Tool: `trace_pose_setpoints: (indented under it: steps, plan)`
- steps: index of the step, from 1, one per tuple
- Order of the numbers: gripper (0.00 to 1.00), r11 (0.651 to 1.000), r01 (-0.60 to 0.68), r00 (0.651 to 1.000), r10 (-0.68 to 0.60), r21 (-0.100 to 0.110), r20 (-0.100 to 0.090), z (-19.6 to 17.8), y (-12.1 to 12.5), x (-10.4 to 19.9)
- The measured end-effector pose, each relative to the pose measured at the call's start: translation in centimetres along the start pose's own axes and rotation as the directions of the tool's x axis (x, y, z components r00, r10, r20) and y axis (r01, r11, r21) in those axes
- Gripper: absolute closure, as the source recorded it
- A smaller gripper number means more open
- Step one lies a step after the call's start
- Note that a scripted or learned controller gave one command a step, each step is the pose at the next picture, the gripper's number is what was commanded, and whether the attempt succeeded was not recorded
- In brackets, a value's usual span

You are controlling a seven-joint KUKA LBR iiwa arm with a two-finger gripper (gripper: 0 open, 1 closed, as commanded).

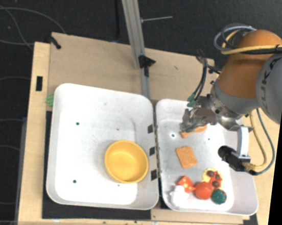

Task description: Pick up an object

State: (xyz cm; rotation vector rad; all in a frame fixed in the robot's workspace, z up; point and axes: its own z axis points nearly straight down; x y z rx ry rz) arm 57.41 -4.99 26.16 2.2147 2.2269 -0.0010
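1. Though the tool (195, 123) hangs over the upper part of the right shallow white plastic bin (245, 200), a small orange wedge-shaped piece (194, 130) shows right at its tip; whether the piece is clamped there or just lying on the bin floor beneath, I cannot tell, nor can I tell how the tool stands, apart or together.
2. That orange piece looks light and rigid, probably toy plastic, likely smooth and a bit slippery; taking it across its narrow sides near the middle seems safest.
3. Just below the tool lies a flat tan cracker-like square (186, 156), thin and stiff; it sits flush to the floor, so pinching its edges would be awkward.
4. Further below, toward the bin's near corner, sits a cluster touching one another: a small red-orange lumpy piece (185, 182), a round red tomato-like ball (203, 190), a green ball (218, 197) and a yellow piece with dark spots (212, 176). Round ones may roll from a pinch.
5. Well away to the tool's lower left, the left shallow white plastic bin (75, 106) holds a round yellow plastic bowl (126, 161), upright, best gripped by its rim.
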Motion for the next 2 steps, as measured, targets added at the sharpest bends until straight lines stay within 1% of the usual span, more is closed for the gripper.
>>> trace_pose_setpoints:
  steps: [1,2]
  plan:
    - [1.0,1.0,-0.003,1.0,0.003,0.0,-0.002,0.3,0.0,5.0]
    - [1.0,1.0,-0.002,1.0,0.002,0.0,-0.002,0.0,1.2,10.0]
